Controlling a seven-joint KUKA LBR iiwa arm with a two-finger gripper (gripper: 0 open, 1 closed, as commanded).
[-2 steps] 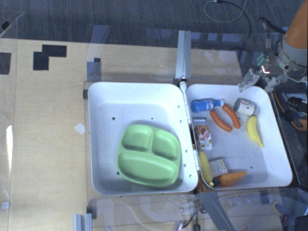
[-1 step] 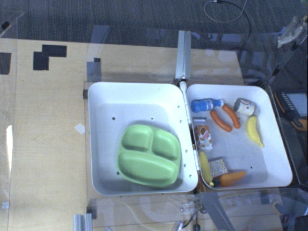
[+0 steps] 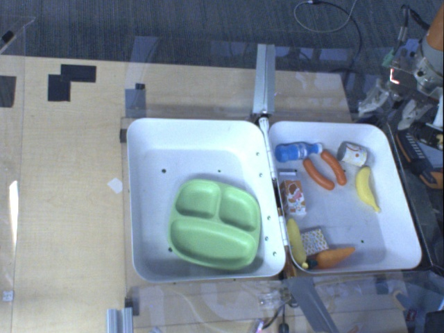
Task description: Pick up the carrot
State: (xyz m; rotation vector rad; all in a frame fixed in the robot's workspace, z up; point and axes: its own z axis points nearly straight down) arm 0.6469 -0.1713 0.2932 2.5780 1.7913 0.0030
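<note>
The carrot (image 3: 334,256) is orange with a dark stub at its left end. It lies flat near the front wall of the right bin (image 3: 402,207). My gripper (image 3: 398,103) hangs at the far right, above and beyond that bin's back right corner, well away from the carrot. Nothing is visibly held in it.
The right bin also holds a blue bottle (image 3: 297,151), two orange sausages (image 3: 325,171), a small can (image 3: 352,154), a banana (image 3: 366,189), a snack packet (image 3: 295,199), a yellow corn-like piece (image 3: 295,240) and a checkered block (image 3: 314,240) beside the carrot. A green divided plate (image 3: 216,222) sits in the left bin (image 3: 149,186).
</note>
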